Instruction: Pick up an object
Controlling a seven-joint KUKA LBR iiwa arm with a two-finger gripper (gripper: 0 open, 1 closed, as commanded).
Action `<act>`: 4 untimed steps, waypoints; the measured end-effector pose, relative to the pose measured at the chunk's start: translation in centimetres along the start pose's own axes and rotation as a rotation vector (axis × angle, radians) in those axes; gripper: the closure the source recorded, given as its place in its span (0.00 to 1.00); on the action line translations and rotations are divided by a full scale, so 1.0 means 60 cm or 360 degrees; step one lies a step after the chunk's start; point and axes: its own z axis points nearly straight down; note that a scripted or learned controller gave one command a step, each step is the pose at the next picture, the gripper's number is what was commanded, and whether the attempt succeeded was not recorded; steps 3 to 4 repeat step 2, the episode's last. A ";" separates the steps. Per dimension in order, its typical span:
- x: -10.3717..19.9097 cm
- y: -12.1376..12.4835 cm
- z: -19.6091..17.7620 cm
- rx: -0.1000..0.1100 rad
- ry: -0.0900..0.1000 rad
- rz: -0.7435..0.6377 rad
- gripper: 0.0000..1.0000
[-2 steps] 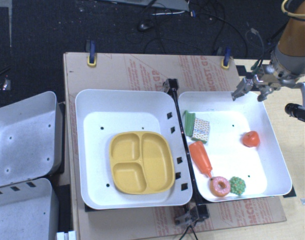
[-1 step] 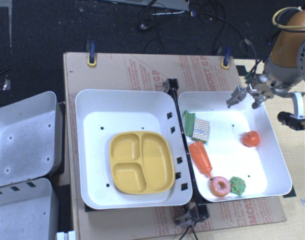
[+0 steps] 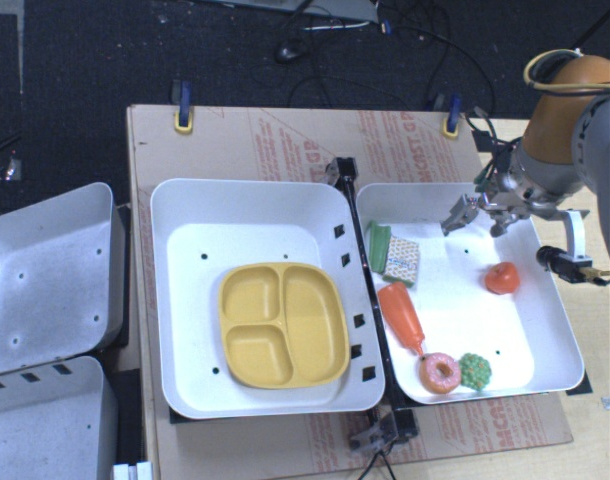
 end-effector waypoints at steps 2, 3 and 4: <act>0.001 0.003 0.019 -0.0012 -0.0005 -0.0007 1.00; 0.001 0.003 0.019 -0.0012 -0.0005 -0.0007 1.00; 0.001 0.003 0.019 -0.0012 -0.0005 -0.0007 1.00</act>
